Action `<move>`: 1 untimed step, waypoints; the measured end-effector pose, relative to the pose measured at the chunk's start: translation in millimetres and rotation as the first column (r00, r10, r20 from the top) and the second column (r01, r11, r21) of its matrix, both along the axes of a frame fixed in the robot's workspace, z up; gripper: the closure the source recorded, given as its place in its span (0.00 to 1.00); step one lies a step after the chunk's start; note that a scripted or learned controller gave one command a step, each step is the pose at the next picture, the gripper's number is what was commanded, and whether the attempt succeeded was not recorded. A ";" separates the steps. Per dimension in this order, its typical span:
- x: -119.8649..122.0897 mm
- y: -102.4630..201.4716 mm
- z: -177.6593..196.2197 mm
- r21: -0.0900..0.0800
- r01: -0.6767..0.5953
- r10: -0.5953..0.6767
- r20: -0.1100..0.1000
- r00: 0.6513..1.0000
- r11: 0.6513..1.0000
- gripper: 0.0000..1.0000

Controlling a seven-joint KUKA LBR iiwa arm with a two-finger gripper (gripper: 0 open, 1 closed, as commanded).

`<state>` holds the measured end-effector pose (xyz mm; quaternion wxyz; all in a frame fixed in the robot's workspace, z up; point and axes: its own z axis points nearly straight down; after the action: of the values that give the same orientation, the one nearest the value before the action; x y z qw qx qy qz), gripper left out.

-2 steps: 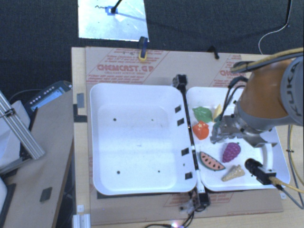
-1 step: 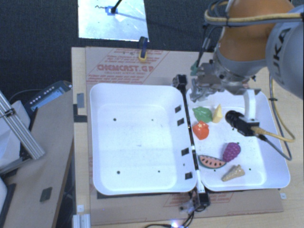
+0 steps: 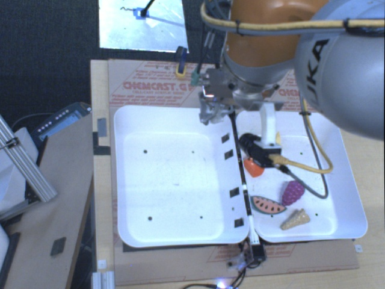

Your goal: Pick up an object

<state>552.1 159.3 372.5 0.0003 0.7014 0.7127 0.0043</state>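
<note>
My arm (image 3: pixel 352 53) has a thick, rounded grey shell, with big black letters (image 3: pixel 317 71) printed on it. At 9 o'clock from the letters is my orange band (image 3: pixel 271 11), glossy and shaped like a dome. A yellow cable (image 3: pixel 289 24) crosses the band. At 6 o'clock from the band sits a bare metal wrist block (image 3: pixel 231 94) that carries my jaws.

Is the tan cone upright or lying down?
Lying down: the tan ridged cone rests lengthwise on the floor of the white bin at the view's right.
</note>
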 end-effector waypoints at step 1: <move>1.5 51.8 -96.4 -0.006 0.007 -0.007 -0.013 1.000 1.000 1.00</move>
<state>553.6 211.0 276.1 -0.0021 0.7041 0.7101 -0.0024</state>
